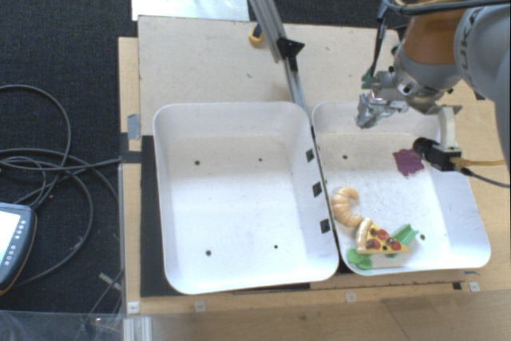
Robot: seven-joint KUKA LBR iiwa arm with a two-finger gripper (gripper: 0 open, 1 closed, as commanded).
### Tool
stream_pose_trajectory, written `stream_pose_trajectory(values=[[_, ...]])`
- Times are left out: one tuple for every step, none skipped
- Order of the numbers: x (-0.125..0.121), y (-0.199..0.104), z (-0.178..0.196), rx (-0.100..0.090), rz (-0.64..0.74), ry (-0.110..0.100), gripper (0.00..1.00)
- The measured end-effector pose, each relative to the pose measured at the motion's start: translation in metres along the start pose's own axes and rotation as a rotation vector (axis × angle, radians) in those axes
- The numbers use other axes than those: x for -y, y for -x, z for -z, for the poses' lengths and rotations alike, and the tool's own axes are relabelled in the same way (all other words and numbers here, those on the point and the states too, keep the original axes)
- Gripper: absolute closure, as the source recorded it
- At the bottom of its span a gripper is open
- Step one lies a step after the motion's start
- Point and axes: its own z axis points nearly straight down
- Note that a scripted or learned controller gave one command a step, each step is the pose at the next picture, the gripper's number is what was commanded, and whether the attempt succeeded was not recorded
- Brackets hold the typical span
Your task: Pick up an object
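My gripper (366, 119) hangs over the far left corner of the right bin (459, 251), with nothing seen between its fingers. A purple piece (408, 162) lies in the right bin to the right of the gripper and a little nearer. A tan croissant (346, 206) rests near the bin's left wall. Close to the front rim sits a pizza slice (380, 239) on top of a green leafy piece (406, 235).
The left bin (168, 172) stands beside the right one, with a shared divider between them. A grey metal pole (267, 8) slants down from the top to the bins' far edge. Cables and a pendant lie on the floor at left.
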Motion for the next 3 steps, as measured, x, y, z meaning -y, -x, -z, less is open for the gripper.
stream_pose_trajectory(values=[[0.011,-0.055,0.012,-0.001,0.002,0.001,1.0],[0.032,-0.105,0.024,-0.001,0.002,-0.001,1.0],[0.051,-0.166,0.02,-0.002,0.003,-0.002,1.0]])
